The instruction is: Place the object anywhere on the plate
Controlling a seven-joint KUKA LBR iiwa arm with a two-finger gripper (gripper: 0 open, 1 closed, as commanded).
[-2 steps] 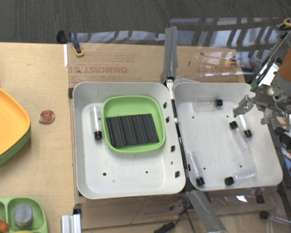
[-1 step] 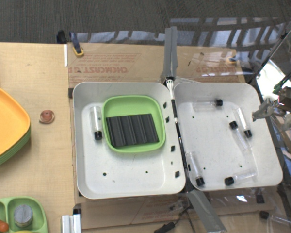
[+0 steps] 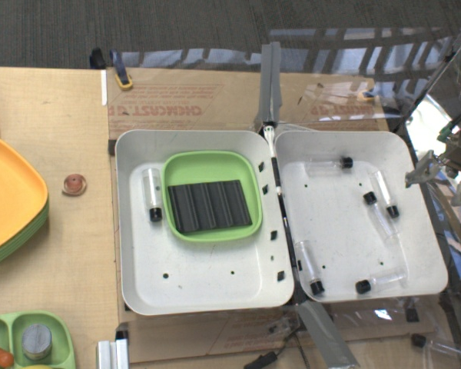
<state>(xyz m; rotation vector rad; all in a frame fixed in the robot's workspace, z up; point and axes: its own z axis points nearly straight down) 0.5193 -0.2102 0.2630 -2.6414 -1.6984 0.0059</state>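
On the worktop (image 3: 69,283), the left bin (image 3: 200,279) is holding a green plate (image 3: 211,160). A black ribbed block (image 3: 211,206) is lying flat on it, and a clear tube (image 3: 152,194) is resting just left of the plate. Capped tubes (image 3: 311,271) are lying scattered in the right bin (image 3: 346,229). The gripper (image 3: 422,174) is hanging at that bin's right rim; open or closed, I cannot tell.

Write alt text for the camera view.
Two shallow white bins sit side by side: the left bin holds a green plate bearing a dark ribbed block, with a clear vial beside it. The right bin holds several scattered black-capped clear vials.
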